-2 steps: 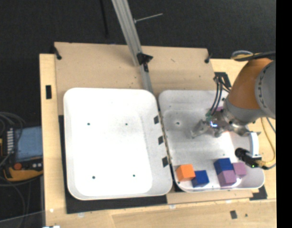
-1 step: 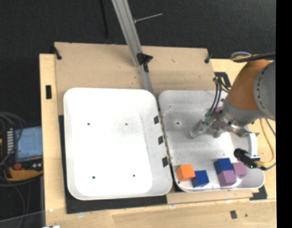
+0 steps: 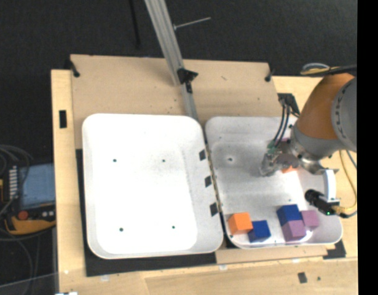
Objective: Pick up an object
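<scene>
Two shallow white bins (image 3: pixel 238 134): your blocks sit at the right one's 6 o'clock.
Two-finger gripper (image 3: pixel 271 165): you cannot tell its opening or hold.

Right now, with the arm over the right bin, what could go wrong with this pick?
The end effector hangs over bare floor of the right bin, so closing here may grab nothing. The blocks sit crowded along the near wall: orange block beside a blue block, purple block against another blue block. Fingers may jam or nudge neighbours.
</scene>
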